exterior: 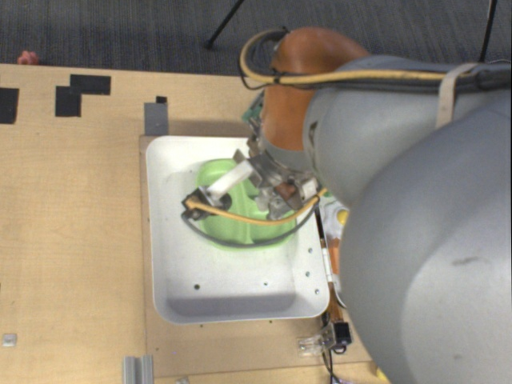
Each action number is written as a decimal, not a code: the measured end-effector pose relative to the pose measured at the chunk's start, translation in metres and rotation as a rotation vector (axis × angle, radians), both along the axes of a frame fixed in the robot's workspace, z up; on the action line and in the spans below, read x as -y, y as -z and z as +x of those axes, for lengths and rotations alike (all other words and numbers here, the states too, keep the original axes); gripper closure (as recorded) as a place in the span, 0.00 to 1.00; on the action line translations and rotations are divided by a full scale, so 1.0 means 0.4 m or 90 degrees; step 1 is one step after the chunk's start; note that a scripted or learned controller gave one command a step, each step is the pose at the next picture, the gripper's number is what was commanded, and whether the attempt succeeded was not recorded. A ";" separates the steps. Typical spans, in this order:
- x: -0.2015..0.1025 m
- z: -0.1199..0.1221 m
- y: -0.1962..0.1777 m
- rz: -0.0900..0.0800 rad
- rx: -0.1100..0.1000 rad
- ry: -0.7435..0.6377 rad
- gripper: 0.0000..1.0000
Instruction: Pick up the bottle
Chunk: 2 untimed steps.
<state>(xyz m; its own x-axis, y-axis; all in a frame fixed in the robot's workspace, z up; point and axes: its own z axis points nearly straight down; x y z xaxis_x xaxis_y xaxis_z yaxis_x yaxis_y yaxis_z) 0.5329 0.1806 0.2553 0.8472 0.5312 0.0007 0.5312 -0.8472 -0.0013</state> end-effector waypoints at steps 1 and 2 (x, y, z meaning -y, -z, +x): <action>0.046 -0.115 -0.165 0.000 0.000 -0.058 1.00; 0.040 -0.117 0.159 0.000 -0.001 -0.172 1.00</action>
